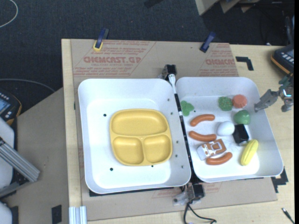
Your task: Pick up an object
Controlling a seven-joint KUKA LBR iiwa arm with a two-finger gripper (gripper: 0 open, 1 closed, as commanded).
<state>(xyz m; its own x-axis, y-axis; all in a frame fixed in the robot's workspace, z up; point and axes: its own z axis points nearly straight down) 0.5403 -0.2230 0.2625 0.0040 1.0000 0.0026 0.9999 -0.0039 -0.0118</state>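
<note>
At the frame's right edge, the gripper [275,101] is partly cut off, its fingers [264,101] apart and holding nothing. Left of them, in the right bin [210,84], lie small toy foods [219,129]; several overlap and are hard to identify.

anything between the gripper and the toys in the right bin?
Nothing visible. The gripper sits at the right bin's far right edge; the red ball and green toy lie closest, with bare bin floor between. Height above the rim can't be judged.

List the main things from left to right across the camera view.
Yellow divided plate → green broccoli piece → white egg → yellow corn → gripper at the right bin's edge.
</note>
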